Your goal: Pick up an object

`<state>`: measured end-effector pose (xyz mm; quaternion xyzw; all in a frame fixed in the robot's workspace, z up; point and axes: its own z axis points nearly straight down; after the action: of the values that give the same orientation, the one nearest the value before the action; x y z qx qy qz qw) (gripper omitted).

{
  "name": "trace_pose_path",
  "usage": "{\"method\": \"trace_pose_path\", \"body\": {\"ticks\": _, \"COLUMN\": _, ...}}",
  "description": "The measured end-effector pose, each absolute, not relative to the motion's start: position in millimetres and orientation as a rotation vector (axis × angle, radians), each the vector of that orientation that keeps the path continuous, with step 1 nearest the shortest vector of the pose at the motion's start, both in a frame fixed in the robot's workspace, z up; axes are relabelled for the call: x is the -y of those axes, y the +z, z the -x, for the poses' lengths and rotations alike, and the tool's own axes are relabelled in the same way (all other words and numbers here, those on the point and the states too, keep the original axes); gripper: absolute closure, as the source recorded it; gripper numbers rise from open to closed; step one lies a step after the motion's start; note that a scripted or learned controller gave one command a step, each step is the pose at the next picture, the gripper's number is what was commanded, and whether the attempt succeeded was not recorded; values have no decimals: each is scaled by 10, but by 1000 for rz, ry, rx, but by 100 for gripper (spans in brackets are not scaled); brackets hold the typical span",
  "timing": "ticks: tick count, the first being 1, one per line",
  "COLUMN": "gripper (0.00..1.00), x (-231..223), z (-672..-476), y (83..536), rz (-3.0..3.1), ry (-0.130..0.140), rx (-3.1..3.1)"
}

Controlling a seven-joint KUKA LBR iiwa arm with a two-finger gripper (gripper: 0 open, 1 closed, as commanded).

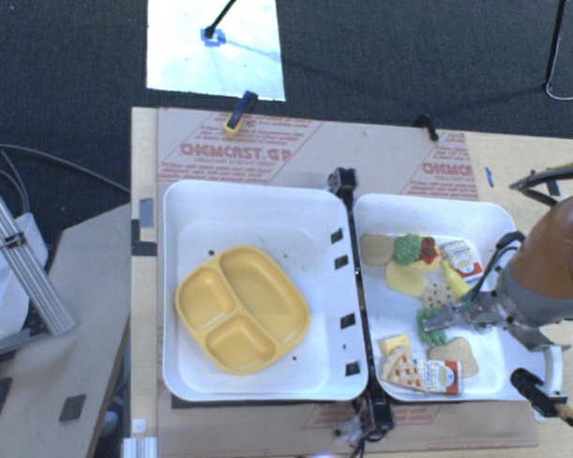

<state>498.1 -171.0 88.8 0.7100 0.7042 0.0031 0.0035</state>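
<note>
The right bin [493, 221] holds a pile of toy food: a green broccoli piece [408, 247], a tan round cookie [376, 248], a yellow flat piece [406, 278], a red-and-white packet [461, 259], a holed cheese cracker [437, 295], a green leafy piece [430, 324], a brown bread slice [455, 353] and a pizza slice [405, 368]. My gripper [443, 319] reaches in from the right, low over the green leafy piece and the cracker. Its metal fingers [449, 316] lie right at that green piece, and I cannot make out a grasp.
The left bin [193, 220] holds a yellow three-compartment tray [241, 308]. A black divider with clips [352, 301] runs between the bins. The arm's orange-brown body [554, 261] covers the right bin's right side. A blue-yellow tool [239, 112] lies on the cardboard behind the bins.
</note>
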Motion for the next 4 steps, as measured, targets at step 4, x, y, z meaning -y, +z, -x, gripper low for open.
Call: {"method": "trace_pose_path", "body": {"ticks": 4, "gripper": 0, "x": 871, "z": -4876, "y": 860, "rz": -2214, "ry": 6, "rx": -2227}}
